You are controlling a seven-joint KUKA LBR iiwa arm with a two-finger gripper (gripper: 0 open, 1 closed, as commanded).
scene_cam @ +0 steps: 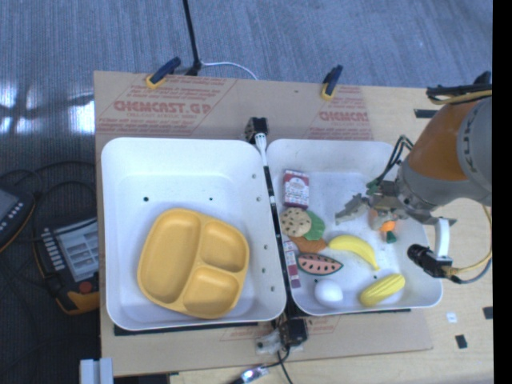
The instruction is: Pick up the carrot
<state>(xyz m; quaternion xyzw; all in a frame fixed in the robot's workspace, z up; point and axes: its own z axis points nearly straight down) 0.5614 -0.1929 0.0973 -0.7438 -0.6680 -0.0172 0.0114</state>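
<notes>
End effector lowered into the right bin, carrot seen just beneath it, grip state not discernible, banana nearby

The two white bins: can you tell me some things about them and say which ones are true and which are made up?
1. The yellow plastic divided plate lies in the left white bin. True.
2. The curved yellow toy banana lies in the left bin. False: it lies in the right white bin, near the red watermelon slice.
3. The white toy egg sits near the right bin's front edge, beside the yellow corn cob. True.
4. The small orange carrot rests on the divided plate. False: it is in the right bin, right by the grey arm's gripper.
5. The red box stands outside both bins. False: it is in the right bin, near the divider.
</notes>
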